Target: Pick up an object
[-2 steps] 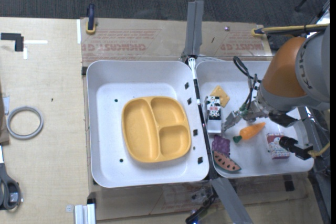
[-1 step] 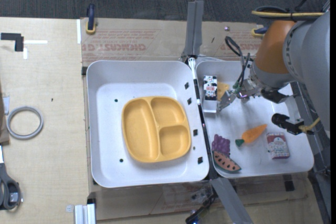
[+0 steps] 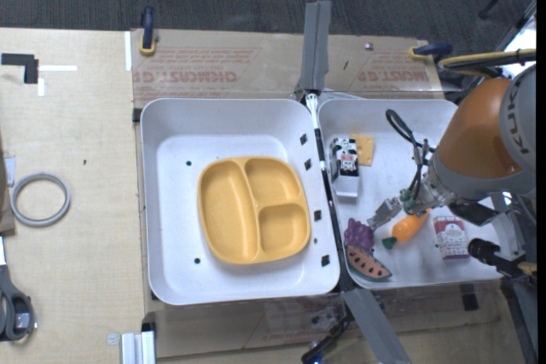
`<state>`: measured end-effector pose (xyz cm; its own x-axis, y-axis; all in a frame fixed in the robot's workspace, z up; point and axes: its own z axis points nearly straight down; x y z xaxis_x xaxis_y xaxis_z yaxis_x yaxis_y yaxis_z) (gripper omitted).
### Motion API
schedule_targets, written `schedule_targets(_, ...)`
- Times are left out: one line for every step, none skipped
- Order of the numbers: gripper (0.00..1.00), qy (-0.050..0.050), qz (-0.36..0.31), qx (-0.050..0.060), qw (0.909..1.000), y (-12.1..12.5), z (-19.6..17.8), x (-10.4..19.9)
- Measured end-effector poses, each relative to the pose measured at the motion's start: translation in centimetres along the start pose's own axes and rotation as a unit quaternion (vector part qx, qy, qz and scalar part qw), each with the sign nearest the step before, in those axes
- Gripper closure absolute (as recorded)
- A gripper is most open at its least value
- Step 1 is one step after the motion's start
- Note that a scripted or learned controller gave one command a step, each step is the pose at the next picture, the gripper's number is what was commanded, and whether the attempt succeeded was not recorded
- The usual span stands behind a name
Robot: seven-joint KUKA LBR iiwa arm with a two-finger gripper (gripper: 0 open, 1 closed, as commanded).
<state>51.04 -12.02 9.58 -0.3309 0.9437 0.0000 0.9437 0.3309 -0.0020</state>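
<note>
The grey arm is reaching in from the right over the right bin, its orange band bulking above the wrist. The gripper is hanging low over the middle of that bin. Its tip is lost in clutter and shadow, so whether it is spread or pressed together cannot be told, and nothing is visibly lifted.

A toy carrot is lying tilted just beneath the gripper, touching or nearly touching it. A small grey piece is sitting just to the carrot's left.

- Near the bin's front edge, a purple bunch of grapes is resting just above a watermelon slice.
- Against the dividing wall, a cow-patterned milk carton is lying beside a yellow cheese slice.
- To the right of the carrot, a red-and-white packet is lying partly under the arm.
- A black cable is looping across the back of the bin.

The left bin is holding a yellow divided plate lying flat near its centre. On the wooden bench to the left, well apart from both bins, a grey tape ring is lying flat and scissors are poking in at the edge.
</note>
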Motion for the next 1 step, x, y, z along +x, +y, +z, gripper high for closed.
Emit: schedule_targets(0.00,0.000,0.224,0.001,0.9745,1.85,0.51,0.12)
